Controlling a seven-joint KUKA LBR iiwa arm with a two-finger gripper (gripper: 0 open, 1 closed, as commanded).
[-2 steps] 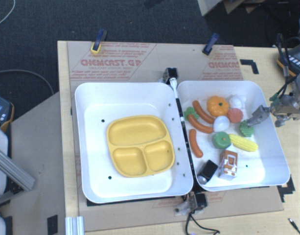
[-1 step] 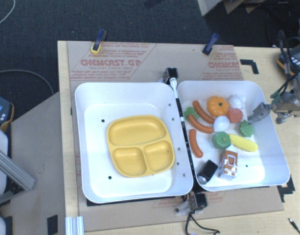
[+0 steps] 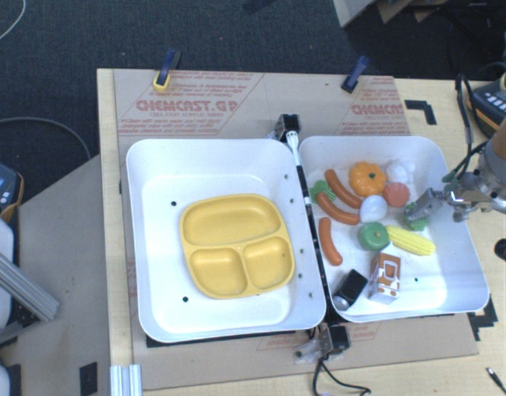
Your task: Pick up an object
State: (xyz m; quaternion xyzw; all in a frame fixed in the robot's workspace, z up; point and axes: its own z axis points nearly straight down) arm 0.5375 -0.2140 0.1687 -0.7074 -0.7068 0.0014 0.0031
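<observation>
My gripper reaches in from the right edge and hangs low over the right bin, near its right wall. It sits just right of a salmon-red ball and just above a yellow corn cob. I see nothing held in it. Left of it lie a white egg, a green round piece, an orange pumpkin and a white lump. Three sausages lie toward the bin's left side.
An orange-and-white carton and a black block lie at the right bin's front. A small green piece sits by the divider. The left bin holds a yellow divided plate. Clamps grip the cardboard at the back.
</observation>
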